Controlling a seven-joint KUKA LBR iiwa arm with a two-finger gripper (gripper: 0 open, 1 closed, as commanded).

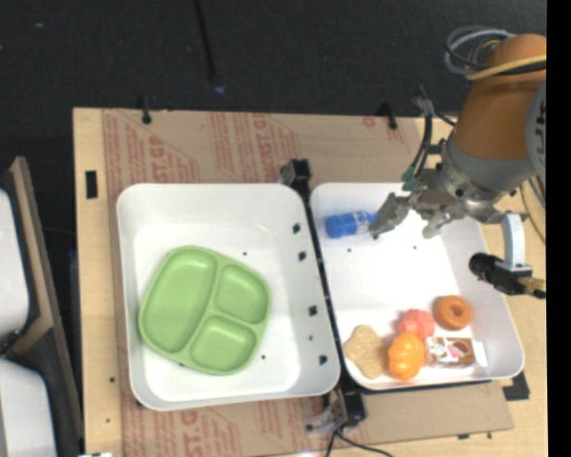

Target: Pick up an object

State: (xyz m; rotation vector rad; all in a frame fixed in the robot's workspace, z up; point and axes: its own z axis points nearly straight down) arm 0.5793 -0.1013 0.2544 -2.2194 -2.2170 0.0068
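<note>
Pincer (411, 219) hangs spread wide over the far end of the right bin (390, 284), its two dark fingers (390, 212) splayed apart with nothing between them. Just off its left finger, all but touching the tip, lies the small blue bottle (347, 224) on its side, clear neck pointing toward me at the fingers. That is the thing I judge I am after.

I expect it to be light, stiff plastic, smooth and round, so it will likely roll or squirt sideways if I close on it off centre. I would take hold across the blue body, fingers either side of its width, not on the narrow neck.

Well below the pincer, at the near edge of the bin, sits a cluster: orange ball (405, 356), pink piece (416, 322), brown ring (452, 311), tan slice (364, 349) and a small printed packet (451, 351). Far to the pincer's left, the left bin (162, 217) holds a green divided plate (205, 309).
</note>
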